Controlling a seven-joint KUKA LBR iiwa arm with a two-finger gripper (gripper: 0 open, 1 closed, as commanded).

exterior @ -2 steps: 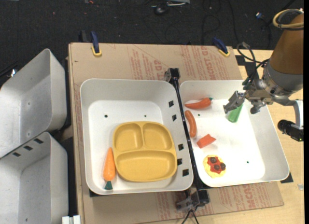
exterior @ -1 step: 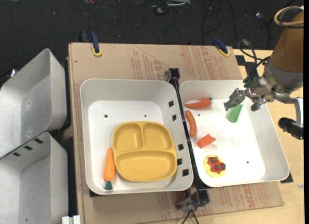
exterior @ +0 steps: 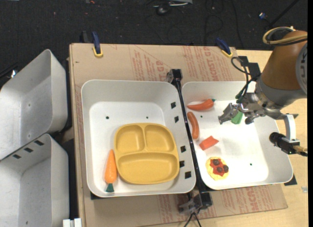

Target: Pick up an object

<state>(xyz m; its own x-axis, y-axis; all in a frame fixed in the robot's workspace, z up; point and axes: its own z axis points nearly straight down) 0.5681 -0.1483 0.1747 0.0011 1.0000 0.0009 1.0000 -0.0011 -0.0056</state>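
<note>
My gripper (exterior: 238,115) hangs over the back middle of the right bin (exterior: 274,172), its fingers spread wide, so it is open. A small green object (exterior: 237,119) shows in the gap between them, narrower than the gap, and neither finger visibly touches it. Left of the gripper a red chili pepper (exterior: 201,105) lies near the bin's back wall. A sausage (exterior: 193,124) lies along the left wall. A red-orange wedge (exterior: 209,142) and a yellow pizza slice with toppings (exterior: 217,168) rest toward the front.
The left bin (exterior: 93,123) holds a yellow divided plate (exterior: 146,153) and a carrot (exterior: 110,168) along the plate's left side. A black divider (exterior: 182,118) runs between the bins. The arm's orange band (exterior: 286,55) rises at the right.
</note>
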